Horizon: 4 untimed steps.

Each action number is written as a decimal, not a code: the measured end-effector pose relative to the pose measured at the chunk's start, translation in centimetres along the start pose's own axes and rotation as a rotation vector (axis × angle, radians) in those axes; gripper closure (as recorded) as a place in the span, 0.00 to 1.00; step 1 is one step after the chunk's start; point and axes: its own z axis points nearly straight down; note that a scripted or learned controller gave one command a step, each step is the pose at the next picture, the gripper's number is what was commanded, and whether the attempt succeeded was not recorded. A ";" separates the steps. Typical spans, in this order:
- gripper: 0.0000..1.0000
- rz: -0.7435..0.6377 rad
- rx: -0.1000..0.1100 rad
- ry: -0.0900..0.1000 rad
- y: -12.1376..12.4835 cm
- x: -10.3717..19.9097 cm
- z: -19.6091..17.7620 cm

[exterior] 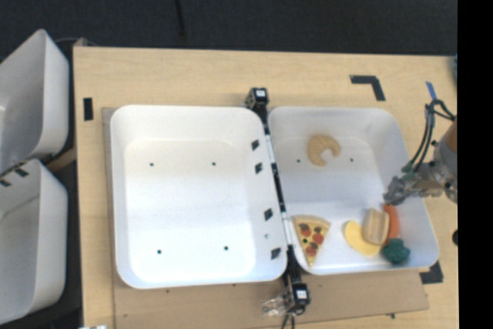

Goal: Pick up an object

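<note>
The gripper (400,189) hangs at the right bin's (362,123) edge above the bread (375,226) and carrot (393,221), which lie touching, so a grasp there could well slip or catch both.

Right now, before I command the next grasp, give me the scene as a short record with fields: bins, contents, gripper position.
left bin: white, shallow
right bin: white, shallow, holds all the items listed below
croissant-shaped piece: tan, upper middle of right bin, apart from the rest
pizza slice: lower left corner of right bin
yellow piece: lower right, touching the tan block
tan block: beside the orange piece
orange piece: by the right wall
green piece: lower right corner
gripper: at right wall, above the orange piece
</note>
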 end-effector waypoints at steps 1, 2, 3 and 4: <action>0.00 0.002 0.000 0.001 0.0 0.0 0.0; 1.00 0.001 -0.006 -0.003 0.1 -0.2 -1.1; 0.00 0.002 -0.005 -0.002 0.1 -0.1 -1.0; 1.00 0.001 -0.012 -0.007 0.3 -0.3 -2.1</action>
